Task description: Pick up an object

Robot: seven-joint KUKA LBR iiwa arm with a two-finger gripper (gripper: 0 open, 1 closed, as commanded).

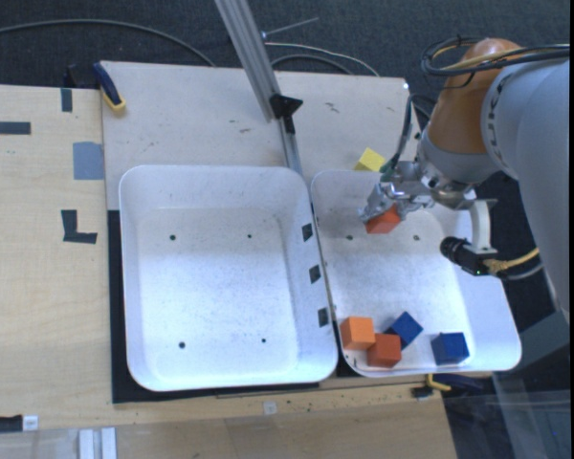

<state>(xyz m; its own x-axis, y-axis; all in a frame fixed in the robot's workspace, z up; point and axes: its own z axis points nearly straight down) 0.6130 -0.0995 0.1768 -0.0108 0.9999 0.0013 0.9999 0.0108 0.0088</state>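
Metal two-finger pincer (386,208) clenched on small red-orange cube (383,222) above far end of right shallow white bin (478,299), four cubes along its near edge

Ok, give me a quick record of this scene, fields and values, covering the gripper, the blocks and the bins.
gripper: over the right bin's far end, an orange-red block at its fingertips
right bin: near end holds an orange block, a red-orange block and two blue blocks
left bin: white, beside the right bin
yellow block: on the bench behind the right bin
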